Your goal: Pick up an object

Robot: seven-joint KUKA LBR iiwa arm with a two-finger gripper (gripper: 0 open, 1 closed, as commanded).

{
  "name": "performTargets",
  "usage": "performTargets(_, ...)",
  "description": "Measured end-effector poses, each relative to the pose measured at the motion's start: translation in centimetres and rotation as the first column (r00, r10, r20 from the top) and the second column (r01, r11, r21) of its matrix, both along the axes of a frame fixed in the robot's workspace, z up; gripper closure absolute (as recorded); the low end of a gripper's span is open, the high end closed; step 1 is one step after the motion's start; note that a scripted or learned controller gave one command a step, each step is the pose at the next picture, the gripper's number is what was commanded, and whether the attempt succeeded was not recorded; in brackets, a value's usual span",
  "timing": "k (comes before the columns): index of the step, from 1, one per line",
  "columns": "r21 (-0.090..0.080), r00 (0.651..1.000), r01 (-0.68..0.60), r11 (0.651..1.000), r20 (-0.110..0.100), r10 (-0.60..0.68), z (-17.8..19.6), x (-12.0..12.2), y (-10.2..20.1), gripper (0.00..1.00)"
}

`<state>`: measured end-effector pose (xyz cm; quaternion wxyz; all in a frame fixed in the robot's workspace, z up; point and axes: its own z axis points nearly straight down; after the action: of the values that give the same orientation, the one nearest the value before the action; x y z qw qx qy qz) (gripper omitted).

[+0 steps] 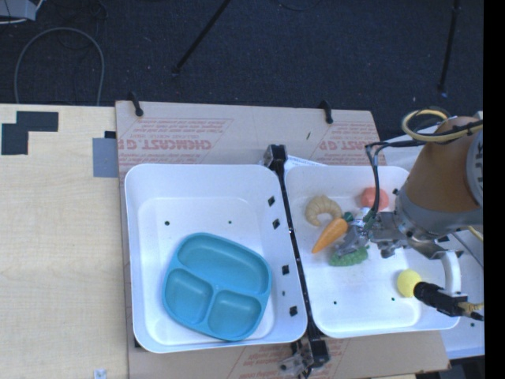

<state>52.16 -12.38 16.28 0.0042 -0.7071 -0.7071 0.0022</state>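
In the right bin, the claw hangs low over a green toy; whether it is spread or pinching is unclear. An orange carrot lies just left, its long axis slanting up toward the claw.

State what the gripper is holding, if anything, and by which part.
It cannot be told. The gripper sits low over the green leafy item beside the toy carrot in the right bin, but no grasp is clearly visible.

dark carpet floor – loose cables; light wood bench; cardboard sheet beneath bins.
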Motion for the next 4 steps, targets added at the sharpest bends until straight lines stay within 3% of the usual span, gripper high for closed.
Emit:
performTargets(1, 0.000, 1.000, 0.001, 1.000, 0.001, -0.001, -6.0, 0.4, 0.8, 0.00)
performTargets(2, -0.001, 1.000, 0.008, 1.000, 0.003, -0.008, -4.7, 0.4, 0.6, 1.00)
performTargets(4, -0.003, 1.000, -0.002, 1.000, 0.011, 0.002, 7.0, 1.7, 0.8, 1.00)
